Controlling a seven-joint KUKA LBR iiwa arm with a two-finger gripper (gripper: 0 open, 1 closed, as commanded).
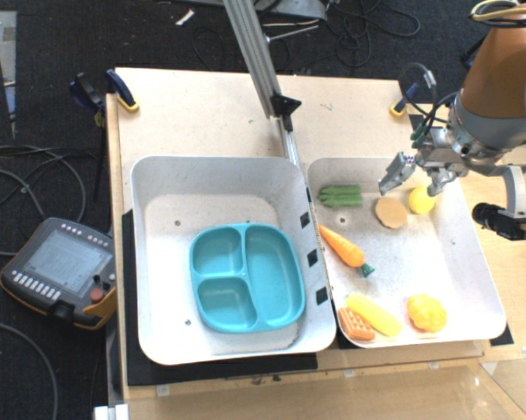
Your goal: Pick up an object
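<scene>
Gripper hangs open and empty over right bin, fingers straddling the gap above tan disc and lemon, likely choosing between them.

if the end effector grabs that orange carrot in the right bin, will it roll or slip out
The carrot looks like smooth toy plastic, so probably light, stiff and somewhat slippery. Its tapered, rounded body lies flat and slanted on the right bin, so a push may roll or pivot it. A grasp across the thicker end seems safest.
</scene>
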